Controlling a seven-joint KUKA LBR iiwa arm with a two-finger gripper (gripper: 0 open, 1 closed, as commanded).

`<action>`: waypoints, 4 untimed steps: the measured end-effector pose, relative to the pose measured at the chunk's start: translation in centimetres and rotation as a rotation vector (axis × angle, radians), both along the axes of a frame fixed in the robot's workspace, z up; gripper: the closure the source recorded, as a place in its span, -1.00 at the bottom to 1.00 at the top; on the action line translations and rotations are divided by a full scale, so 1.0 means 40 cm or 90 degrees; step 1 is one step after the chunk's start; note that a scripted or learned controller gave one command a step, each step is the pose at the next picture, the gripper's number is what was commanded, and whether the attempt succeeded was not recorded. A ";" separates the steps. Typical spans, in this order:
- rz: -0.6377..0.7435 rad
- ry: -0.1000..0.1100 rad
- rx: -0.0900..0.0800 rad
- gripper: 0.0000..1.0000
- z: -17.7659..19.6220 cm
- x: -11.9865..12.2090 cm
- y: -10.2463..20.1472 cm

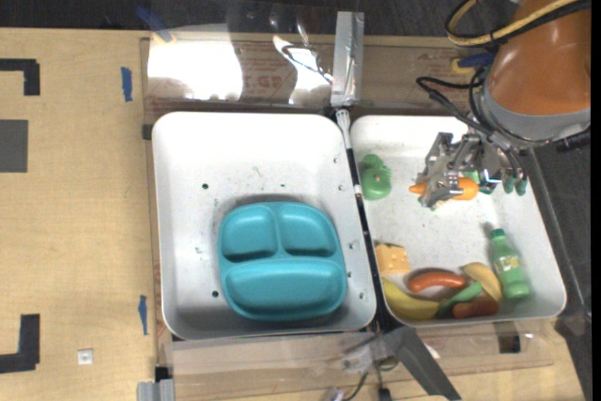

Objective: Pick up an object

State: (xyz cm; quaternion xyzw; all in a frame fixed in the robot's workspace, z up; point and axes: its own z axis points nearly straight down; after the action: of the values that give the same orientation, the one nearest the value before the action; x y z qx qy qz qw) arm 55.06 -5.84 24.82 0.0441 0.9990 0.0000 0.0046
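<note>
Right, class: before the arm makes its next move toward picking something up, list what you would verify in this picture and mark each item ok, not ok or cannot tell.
1. Gripper is over the right bin, where the food toys lie: ok.
2. Something sits at the gripper: ok, an orange carrot-like toy lies right beside it.
3. That toy is between the fingers: cannot tell.
4. Other targets stay clear of the arm: ok, green bottle and banana lie nearer the front wall.
5. Left bin holds only the teal divided tray: ok.
</note>
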 end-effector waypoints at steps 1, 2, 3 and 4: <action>0.106 -0.001 -0.001 1.00 0.114 0.082 -0.023; 0.214 0.000 -0.001 1.00 0.126 0.200 -0.067; 0.237 -0.002 -0.002 1.00 0.276 0.278 0.005; 0.320 0.003 -0.001 1.00 0.222 0.292 -0.045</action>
State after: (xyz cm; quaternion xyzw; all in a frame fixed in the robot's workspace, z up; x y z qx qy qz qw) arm 66.75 -7.63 33.72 -0.2058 0.9786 0.0002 0.0019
